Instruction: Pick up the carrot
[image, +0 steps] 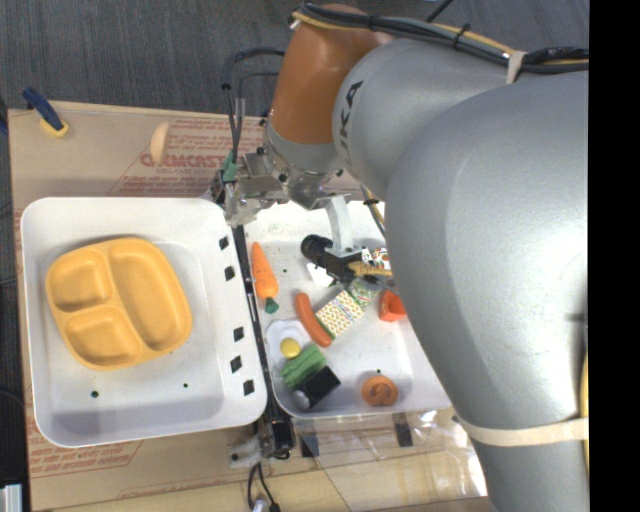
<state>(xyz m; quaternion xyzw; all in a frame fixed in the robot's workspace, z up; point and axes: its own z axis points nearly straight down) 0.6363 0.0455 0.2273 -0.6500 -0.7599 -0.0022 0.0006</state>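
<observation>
In the camera view you see the carrot (263, 272) lying in the right bin (342, 402), close along its left wall and toward the far end, with the green tip pointing to the near side. The gripper (240, 203) hangs over the far left corner of this bin, just beyond the carrot's far end, and nothing is visible in it. Whether it is open or closed you cannot tell from here, because the wrist covers it. So I judge that the task is at the beginning: the carrot is not yet picked, and the approach, the grasp and the lift are all left to do. Look also at the neighbours. A sausage (312, 318) lies near the carrot on the right, but apart from it, and a patterned card (342, 310) lies just beside the sausage. Nearer are a yellow piece (289, 348), a green piece (298, 366), a black block (319, 386) and a brown round thing (378, 390). The wall beside the carrot is, I think, the main obstacle. The left bin (130, 405) holds a yellow plate (118, 300), well apart.
</observation>
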